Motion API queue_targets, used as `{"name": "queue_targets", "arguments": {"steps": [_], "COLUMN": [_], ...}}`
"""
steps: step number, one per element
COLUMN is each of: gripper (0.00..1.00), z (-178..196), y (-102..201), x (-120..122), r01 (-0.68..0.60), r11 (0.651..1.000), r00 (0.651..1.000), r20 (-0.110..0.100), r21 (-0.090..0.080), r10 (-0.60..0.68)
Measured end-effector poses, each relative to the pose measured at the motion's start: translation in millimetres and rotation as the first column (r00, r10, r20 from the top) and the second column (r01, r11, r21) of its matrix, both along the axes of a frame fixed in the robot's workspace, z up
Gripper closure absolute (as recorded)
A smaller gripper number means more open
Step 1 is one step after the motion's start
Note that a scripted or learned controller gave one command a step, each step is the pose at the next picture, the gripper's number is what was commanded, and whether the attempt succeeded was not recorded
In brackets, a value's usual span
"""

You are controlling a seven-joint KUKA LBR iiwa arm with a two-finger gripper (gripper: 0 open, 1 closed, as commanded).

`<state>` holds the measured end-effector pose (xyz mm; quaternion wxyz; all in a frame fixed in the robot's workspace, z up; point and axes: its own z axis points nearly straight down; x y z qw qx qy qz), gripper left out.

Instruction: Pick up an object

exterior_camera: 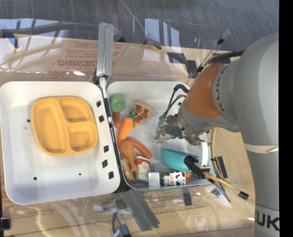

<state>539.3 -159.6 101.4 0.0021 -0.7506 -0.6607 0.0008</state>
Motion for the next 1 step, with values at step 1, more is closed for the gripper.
{"name": "queue_targets", "arguments": {"steps": [1], "gripper": [0.0], "z": [-0.3], "y": [-0.1], "x": [-0.2], "r01": [-0.001], "r11": [1.0], "r00": [1.0], "r20": [-0.001], "r21": [-0.001], "r10": [0.001]}}
